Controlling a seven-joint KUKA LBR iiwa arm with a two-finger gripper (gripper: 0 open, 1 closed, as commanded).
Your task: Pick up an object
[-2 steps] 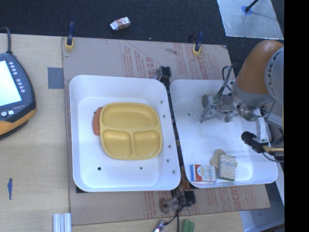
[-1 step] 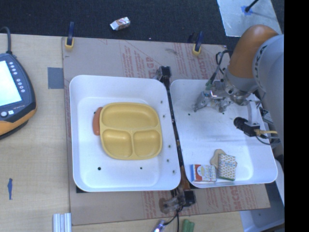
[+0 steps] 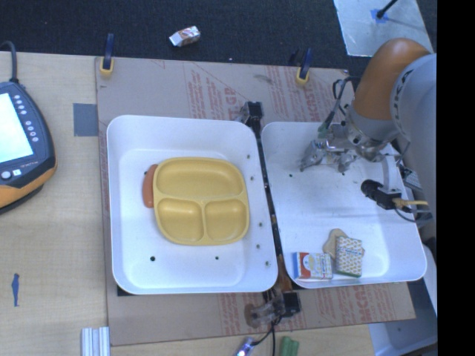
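Note:
My gripper (image 3: 325,162) hangs over the back part of the right bin (image 3: 319,213), its two fingers spread open with nothing between them. Near that bin's front edge lie a small white, red and blue box (image 3: 312,265), a green patterned packet (image 3: 349,256) and a tan piece (image 3: 335,238) partly under the packet. They sit well in front of the gripper. In the left bin (image 3: 133,199) rests a yellow divided plate (image 3: 200,200), with an orange sausage-shaped thing (image 3: 149,186) tucked against its left edge.
A black fitting with yellow cabling (image 3: 386,195) hangs off the arm over the right bin's right side. A teach pendant (image 3: 22,143) lies on the bench at far left. A crumpled wrapper (image 3: 184,36) lies on the dark floor behind the bench.

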